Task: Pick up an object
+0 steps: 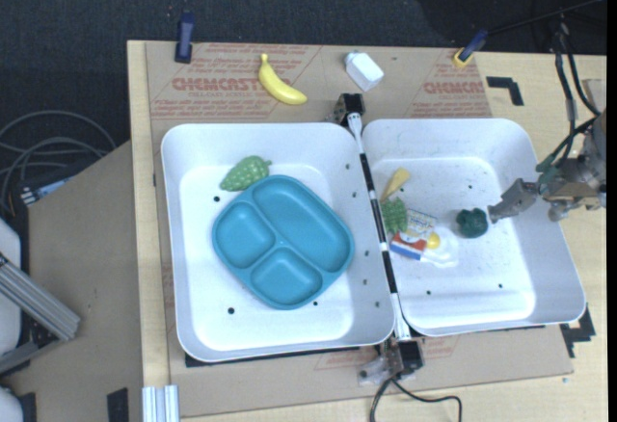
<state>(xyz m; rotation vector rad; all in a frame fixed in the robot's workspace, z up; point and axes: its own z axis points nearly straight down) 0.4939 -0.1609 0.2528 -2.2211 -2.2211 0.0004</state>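
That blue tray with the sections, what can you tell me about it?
The blue tray looks like smooth plastic, with rounded corners and three hollows: one long, two smaller. It lies flat and turned at an angle on the floor of the left bin. A bumpy green object touches its upper left edge.

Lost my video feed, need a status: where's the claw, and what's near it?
Claw low over right bin, at its right side. Dark green object just beside the tip. Small items clustered further left, apart.
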